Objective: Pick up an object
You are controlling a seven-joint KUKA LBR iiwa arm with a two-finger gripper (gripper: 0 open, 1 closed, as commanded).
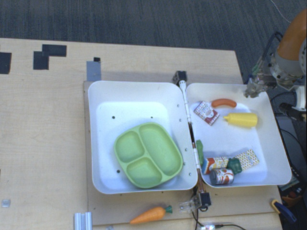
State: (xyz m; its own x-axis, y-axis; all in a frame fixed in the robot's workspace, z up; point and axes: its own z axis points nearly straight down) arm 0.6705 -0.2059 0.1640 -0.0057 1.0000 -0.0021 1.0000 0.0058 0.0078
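Well, the yellow mustard bottle [242, 120] lies on its side in the right bin [273, 143], long axis across the bin, narrow cap end pointing left. No label reads at this size. Just above it lies an orange-red sausage [224, 102]; to its left, a small red-and-white packet [206, 112] — print too small to read. My hand [253, 89] hovers at the bin's top right rim, holding nothing I can see.
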